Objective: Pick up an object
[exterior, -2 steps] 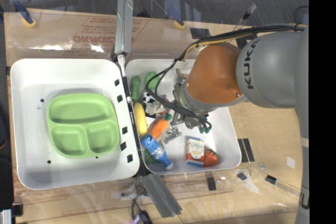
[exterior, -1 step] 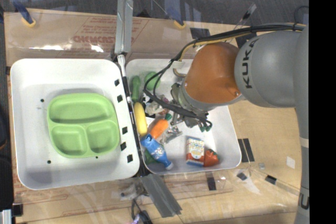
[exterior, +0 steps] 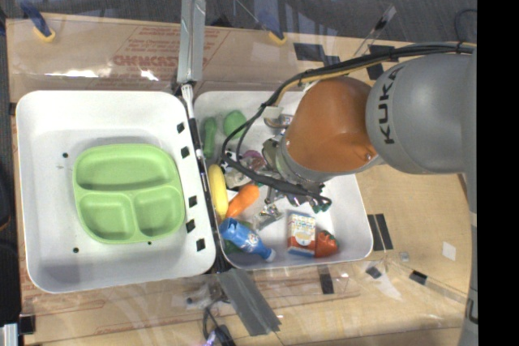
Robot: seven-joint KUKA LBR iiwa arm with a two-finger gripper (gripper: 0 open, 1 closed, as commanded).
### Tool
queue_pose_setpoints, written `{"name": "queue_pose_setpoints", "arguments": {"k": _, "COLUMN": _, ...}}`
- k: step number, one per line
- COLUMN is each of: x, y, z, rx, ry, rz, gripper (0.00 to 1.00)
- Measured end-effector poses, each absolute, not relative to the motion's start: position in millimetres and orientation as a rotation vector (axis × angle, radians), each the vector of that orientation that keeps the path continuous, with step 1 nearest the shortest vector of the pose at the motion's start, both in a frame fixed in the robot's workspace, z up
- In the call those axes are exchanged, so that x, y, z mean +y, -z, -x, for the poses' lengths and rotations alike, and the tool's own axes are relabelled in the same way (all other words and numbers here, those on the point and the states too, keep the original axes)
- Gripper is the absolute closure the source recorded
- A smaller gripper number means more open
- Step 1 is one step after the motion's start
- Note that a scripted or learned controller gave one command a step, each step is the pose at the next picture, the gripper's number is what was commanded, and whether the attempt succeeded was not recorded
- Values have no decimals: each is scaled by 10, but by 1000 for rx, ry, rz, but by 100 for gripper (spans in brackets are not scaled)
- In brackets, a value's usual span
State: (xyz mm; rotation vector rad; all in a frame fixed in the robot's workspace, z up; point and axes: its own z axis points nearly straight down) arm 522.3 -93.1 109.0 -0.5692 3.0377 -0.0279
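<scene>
1. Two shallow white bins sit side by side on the bench; the left bin holds a green divided tray lying flat near its middle
2. The right bin holds a heap of small things, and the arm reaches over it from the right, its orange band above the bin's middle
3. The gripper hangs low over the right bin, just right of the carrot; its body and cables hide the tips, so I cannot tell how it stands or whether it holds anything
4. A yellow banana lies along the bin's left wall, with an orange carrot slanting just beside it, close to the gripper's left
5. Green vegetables lie at the bin's far left corner, beyond the gripper
6. A blue item lies at the near wall, below the carrot
7. A small carton touching a red item lies near the gripper's near side
</scene>
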Motion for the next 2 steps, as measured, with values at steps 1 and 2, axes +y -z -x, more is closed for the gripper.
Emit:
{"name": "queue_pose_setpoints", "arguments": {"k": 1, "x": -919, "y": -1086, "z": -5196, "rx": 3065, "ry": 19, "rz": 425, "gripper": 0}}
{"name": "queue_pose_setpoints", "arguments": {"k": 2, "x": -896, "y": -1070, "z": -5204, "rx": 3102, "ry": 1, "rz": 165, "gripper": 0}}
